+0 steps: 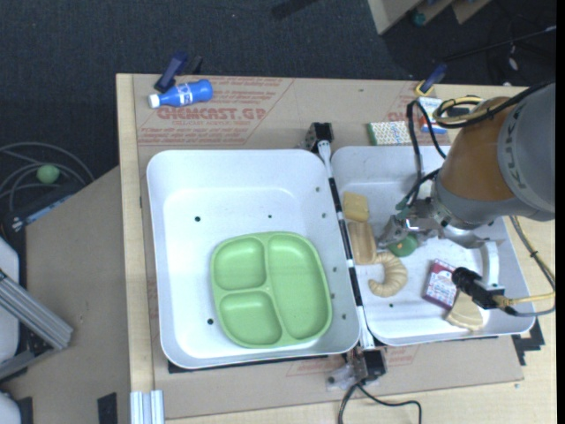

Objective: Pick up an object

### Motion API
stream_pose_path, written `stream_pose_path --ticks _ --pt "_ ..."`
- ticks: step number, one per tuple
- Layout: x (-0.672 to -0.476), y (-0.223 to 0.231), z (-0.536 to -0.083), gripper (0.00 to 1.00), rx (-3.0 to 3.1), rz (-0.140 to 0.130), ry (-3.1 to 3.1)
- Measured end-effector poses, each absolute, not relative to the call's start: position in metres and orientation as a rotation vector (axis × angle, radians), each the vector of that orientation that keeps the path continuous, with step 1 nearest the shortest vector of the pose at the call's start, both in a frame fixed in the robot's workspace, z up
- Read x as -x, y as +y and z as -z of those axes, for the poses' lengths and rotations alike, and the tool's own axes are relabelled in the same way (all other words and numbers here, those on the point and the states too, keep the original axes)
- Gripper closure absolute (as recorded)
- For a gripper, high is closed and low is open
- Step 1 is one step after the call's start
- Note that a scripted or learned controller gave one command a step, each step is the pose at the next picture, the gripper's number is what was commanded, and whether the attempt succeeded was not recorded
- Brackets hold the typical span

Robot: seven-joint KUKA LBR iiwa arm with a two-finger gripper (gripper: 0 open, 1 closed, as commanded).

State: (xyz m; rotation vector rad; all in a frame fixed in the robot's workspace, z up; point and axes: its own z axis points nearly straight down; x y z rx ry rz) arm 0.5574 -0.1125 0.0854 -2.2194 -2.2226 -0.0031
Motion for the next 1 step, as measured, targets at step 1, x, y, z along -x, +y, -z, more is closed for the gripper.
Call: stream_pose_path --ticks 1 --pt "-0.553 -0.0453 -0.1855 1.0 2.22 0.004 -2.225"
